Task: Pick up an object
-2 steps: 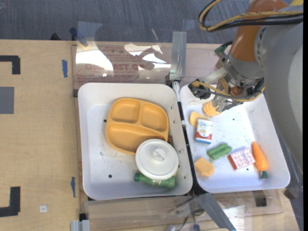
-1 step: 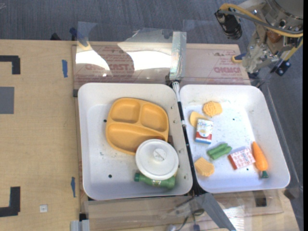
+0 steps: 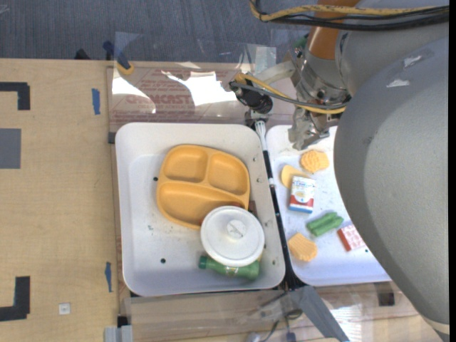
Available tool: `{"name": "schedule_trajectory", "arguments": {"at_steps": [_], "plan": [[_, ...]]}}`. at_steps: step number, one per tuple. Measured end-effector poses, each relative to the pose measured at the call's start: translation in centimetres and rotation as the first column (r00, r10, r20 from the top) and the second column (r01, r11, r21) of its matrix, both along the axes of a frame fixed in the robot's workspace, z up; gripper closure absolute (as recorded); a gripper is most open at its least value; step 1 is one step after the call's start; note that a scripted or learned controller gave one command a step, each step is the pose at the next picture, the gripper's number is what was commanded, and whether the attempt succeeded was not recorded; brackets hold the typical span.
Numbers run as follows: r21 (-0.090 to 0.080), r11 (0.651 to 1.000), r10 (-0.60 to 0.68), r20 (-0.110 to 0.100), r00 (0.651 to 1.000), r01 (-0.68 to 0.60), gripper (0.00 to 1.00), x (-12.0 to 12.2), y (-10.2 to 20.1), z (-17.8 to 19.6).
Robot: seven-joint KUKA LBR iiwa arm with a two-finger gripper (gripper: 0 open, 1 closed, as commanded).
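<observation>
My gripper hangs over the far end of the right bin, just above a round orange waffle-like piece. Its fingers point down, with nothing visible between them. Nearer the front of the same bin lie a yellow wedge, a small white carton with red and blue print, a green pod-shaped toy, a red block and an orange square piece. The grey arm covers the bin's right side.
The left bin holds a yellow divided plate, a white round lidded bowl and a green item partly under the bowl. A clear plastic sheet lies behind the bins. Cables loop above the wrist.
</observation>
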State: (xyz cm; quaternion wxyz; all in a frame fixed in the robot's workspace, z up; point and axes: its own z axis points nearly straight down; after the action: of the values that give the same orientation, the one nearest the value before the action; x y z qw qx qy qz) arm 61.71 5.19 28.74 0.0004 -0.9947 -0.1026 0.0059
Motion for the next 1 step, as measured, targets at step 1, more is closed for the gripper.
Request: {"name": "schedule_trajectory", "arguments": {"at_steps": [1], "plan": [[0.004,0.999,0.036,0.021,0.999,-0.036,1.00,3.87,6.59,13.56]]}}
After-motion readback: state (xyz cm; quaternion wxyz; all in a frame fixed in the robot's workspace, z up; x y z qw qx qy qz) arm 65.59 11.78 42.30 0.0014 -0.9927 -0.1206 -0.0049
